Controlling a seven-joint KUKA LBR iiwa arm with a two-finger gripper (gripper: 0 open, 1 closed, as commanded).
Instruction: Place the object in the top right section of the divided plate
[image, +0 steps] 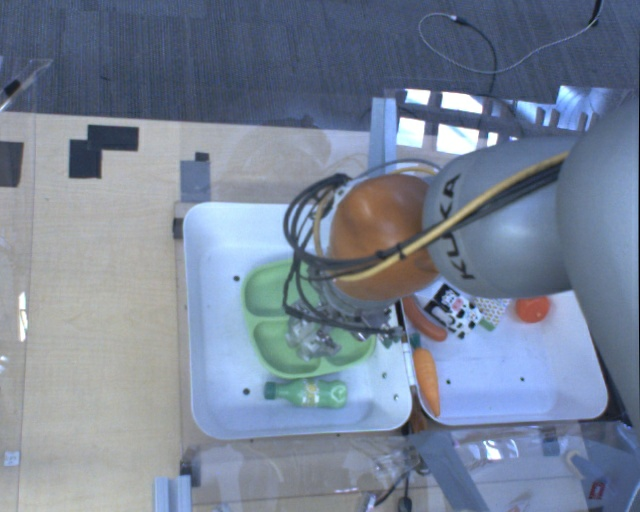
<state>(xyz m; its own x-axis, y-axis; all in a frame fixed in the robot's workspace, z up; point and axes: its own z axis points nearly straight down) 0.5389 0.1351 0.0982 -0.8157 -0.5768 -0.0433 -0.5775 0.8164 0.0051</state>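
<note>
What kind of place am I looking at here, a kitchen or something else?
Most likely a robot test lab, not a kitchen. A grey arm works over two white bins on a wooden bench, sorting toy-like items: a green divided plate, a green bottle, a carrot.

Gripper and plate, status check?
Gripper low over green plate in left bin. Grasp not readable. Green bottle lies beside plate; carrot in right bin.
</note>
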